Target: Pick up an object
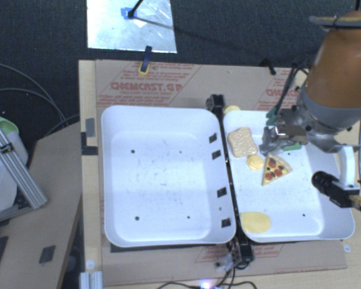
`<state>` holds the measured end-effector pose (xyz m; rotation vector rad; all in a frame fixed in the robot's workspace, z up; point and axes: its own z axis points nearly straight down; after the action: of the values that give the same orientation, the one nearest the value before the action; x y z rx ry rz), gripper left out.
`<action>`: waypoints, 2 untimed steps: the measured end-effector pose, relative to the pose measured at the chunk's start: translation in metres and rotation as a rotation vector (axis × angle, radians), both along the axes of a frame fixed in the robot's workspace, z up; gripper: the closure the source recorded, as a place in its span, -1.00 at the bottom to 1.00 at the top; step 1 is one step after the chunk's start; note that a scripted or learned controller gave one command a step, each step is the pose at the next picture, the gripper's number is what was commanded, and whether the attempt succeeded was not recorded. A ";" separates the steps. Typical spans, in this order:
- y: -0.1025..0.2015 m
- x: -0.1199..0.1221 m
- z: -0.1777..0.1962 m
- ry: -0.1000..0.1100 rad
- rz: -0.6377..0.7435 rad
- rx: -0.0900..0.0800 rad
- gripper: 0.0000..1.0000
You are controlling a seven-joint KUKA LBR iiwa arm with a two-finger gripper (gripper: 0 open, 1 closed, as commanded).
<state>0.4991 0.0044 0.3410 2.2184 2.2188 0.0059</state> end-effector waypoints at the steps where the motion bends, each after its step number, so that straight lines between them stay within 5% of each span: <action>1: -0.067 -0.013 -0.042 0.005 -0.005 -0.001 1.00; 2: -0.074 0.038 -0.103 0.005 0.001 -0.001 1.00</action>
<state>0.5374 -0.0698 0.2384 2.2189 2.2217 -0.0004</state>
